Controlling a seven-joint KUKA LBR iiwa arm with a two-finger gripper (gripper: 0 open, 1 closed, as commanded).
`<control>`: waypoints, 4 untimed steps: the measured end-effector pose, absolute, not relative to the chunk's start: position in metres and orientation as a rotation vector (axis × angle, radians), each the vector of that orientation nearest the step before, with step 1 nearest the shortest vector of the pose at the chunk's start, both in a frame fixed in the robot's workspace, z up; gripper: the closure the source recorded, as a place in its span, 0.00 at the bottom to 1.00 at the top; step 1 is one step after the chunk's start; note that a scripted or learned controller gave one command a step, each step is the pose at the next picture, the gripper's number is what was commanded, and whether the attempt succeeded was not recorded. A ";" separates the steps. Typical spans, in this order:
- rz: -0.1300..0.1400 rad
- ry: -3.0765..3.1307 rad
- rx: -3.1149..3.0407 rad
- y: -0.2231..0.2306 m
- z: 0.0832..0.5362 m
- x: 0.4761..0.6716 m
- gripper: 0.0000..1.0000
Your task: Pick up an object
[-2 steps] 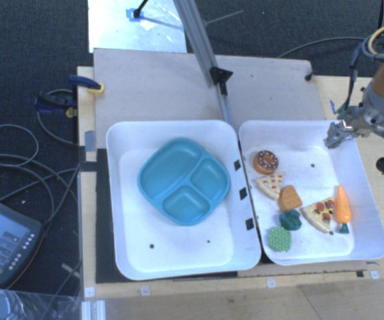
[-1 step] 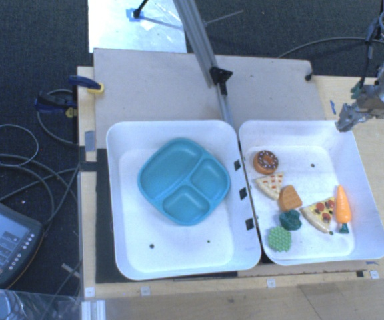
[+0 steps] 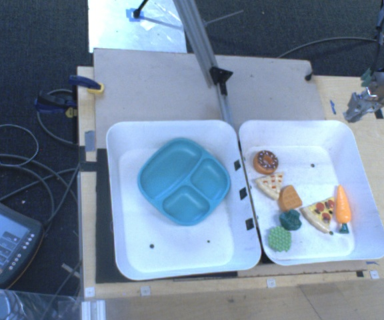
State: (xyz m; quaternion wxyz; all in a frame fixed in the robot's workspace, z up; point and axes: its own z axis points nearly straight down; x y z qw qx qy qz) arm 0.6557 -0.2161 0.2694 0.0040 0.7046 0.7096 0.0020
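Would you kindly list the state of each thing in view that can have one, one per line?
Light blue plastic divided plate: flat in the left white bin, compartments bare.
Chocolate-frosted toy doughnut: lying flat in the right white bin.
Orange toy carrot: lying down, beside the larger toy pizza slice.
Smaller toy pizza slice: lying flat.
Two-finger gripper: raised beyond the right bin's far right corner, holding nothing.

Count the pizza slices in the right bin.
2. One pizza slice lies just below the donut; the other pizza slice lies beside the carrot, near the bin's right side.
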 end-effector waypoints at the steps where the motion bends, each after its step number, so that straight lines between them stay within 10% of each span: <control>1: 0.002 2.233 2.211 -0.160 0.259 0.635 1.00; 4: 0.002 2.235 2.211 -0.018 0.244 0.588 1.00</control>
